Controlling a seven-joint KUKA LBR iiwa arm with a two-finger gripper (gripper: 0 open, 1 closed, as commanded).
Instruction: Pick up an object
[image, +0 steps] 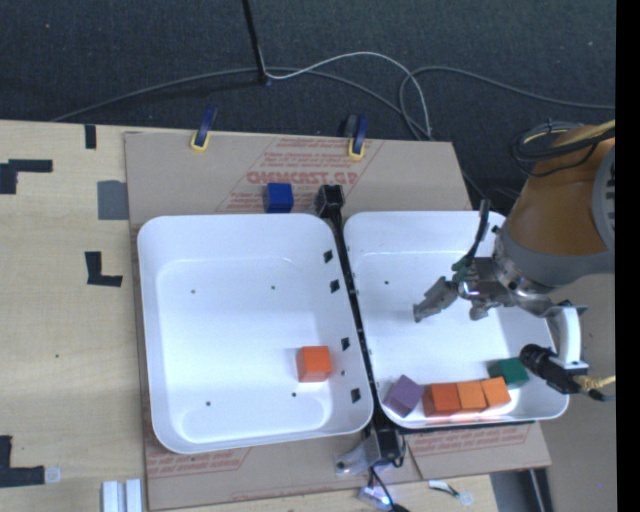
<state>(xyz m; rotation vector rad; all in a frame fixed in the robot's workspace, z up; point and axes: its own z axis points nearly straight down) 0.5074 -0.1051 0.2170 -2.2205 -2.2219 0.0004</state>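
Along the near wall of the right bin (400, 228) sit a purple block (403, 395), three orange blocks (467, 398) touching in a row, and a green block (512, 373) just behind their right end. All are packed close to the rim; a descent there risks the bin wall blocking one finger or neighbours being pushed rather than gripped. A lone orange cube (314, 363) lies in the left bin (160, 250), well apart from anything, the easier target. Farther back, the claw (452, 300) hangs over bare floor of the right bin, fingers spread, pinching nothing. A blue block (279, 196) rests on the surface beyond the bins.
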